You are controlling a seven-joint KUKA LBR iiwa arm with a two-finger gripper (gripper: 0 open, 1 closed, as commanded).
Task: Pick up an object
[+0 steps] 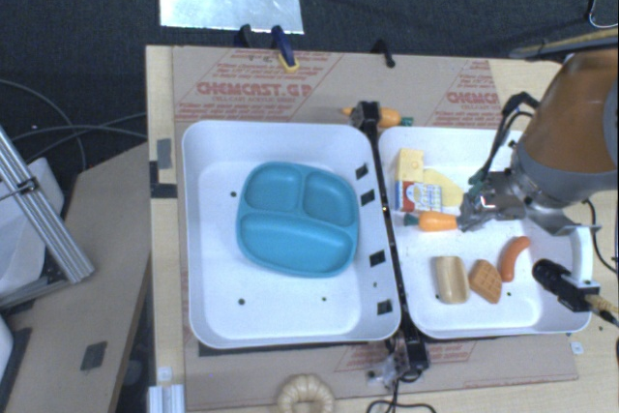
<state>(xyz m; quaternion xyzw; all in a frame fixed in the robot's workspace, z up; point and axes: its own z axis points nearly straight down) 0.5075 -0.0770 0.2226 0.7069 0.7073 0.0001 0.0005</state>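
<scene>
Your end effector (471, 216) sits low in the right bin (556, 319), tips just beside the carrot (437, 221); possibly touching it, grip state too blurred to tell.

The left bin (208, 237) holds a divided plate (297, 217) at mid-frame. The right bin (464, 324) holds a cheese wedge (423, 167) above a carton (418, 197) and carrot (436, 221); lower sit a bread roll (448, 279), cracker (486, 281) and sausage (514, 257)
</scene>
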